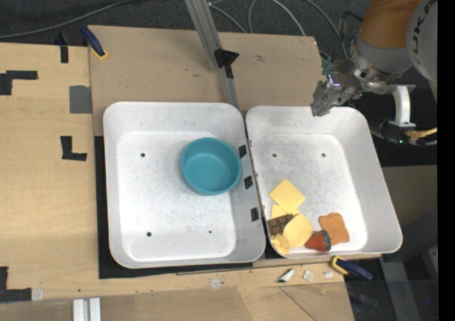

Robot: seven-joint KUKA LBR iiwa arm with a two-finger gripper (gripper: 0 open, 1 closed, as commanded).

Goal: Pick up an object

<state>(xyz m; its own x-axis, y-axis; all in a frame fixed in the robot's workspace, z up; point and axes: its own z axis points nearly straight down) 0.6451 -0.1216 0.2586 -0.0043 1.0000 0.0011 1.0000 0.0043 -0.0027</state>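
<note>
A teal bowl [210,165] sits upright in the left bin [124,170]. In the right bin [320,145], near its front edge, lie a yellow slice [287,194], a second yellow piece [296,230], a small brown piece [278,224], an orange piece [334,226] and a red item [318,241]. My gripper [323,103] hangs over the back rim of the right bin, well away from those items, with nothing visible between its fingers.
A grey pole [202,21] slants down to the gap between the bins. Cables [270,7] lie behind the bench. Blue-yellow clamps sit at the back left [94,44] and front right [348,266].
</note>
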